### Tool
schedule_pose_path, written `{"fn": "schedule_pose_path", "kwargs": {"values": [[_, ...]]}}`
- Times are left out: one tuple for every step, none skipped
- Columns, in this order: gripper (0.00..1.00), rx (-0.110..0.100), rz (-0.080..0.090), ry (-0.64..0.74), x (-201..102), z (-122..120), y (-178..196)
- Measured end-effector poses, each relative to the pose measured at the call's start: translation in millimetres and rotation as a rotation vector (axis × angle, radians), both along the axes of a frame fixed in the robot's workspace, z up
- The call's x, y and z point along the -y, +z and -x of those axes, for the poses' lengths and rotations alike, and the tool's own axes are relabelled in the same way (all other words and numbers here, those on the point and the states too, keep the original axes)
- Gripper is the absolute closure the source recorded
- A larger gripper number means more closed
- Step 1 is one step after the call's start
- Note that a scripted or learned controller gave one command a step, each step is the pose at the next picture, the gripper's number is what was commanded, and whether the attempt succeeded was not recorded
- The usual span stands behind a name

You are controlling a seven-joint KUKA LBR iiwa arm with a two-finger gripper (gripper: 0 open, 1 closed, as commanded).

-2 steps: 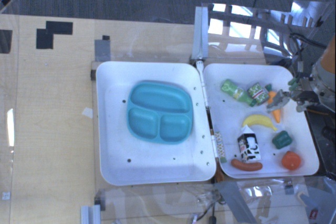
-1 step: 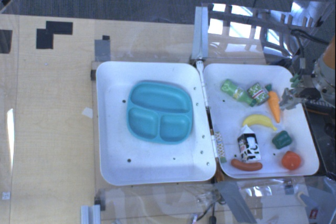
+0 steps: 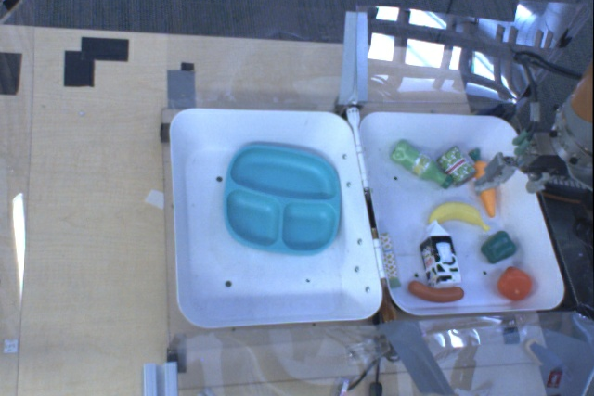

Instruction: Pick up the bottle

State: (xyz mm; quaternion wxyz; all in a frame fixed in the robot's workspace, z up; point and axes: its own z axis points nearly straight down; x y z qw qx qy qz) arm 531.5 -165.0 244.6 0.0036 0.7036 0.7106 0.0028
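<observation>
The left bin (image 3: 186, 218) is carrying a blue divided tray (image 3: 281, 198). The right bin (image 3: 548, 227) is holding the small items, and the arm (image 3: 575, 121) is reaching in over its right rim.

The bottle (image 3: 415, 159) is lying on its side in the upper left part of the right bin. It is green, with its cap end pointing toward the bin's upper left. A green carton (image 3: 455, 166) is lying just beside its lower right end, perhaps touching; I cannot tell.

The gripper (image 3: 506, 167) is hovering by the carrot (image 3: 486, 195), well apart from the bottle. Nothing is sitting between its fingers. Whether the pincer is wide or narrow I cannot tell; it is too small and blurred.

Judgement on the step in hand: the approach is not finished. The gripper needs to be travelling left, past the carton, and closing across the bottle's short width near its middle. Coming down toward the cap end would be keeping the fingers off the carton. A round body lying flat may be rolling away under a glancing touch.

Smaller items: banana (image 3: 458, 215), black-and-white carton (image 3: 440, 261), sausage (image 3: 436, 293), dark green piece (image 3: 498, 247), tomato (image 3: 515, 284).

Writing: both cartons are showing printed markings, but none is legible.
</observation>
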Motion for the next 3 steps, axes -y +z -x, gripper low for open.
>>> {"fn": "schedule_pose_path", "kwargs": {"values": [[0.00, -0.006, 0.000, 0.032, -41.9, -49.0, -65.3], [0.00, -0.005, 0.001, 0.318, -67.0, -85.5, -143.7], [1.00, -0.001, 0.001, 0.319, -67.7, -87.0, -132.1]]}}
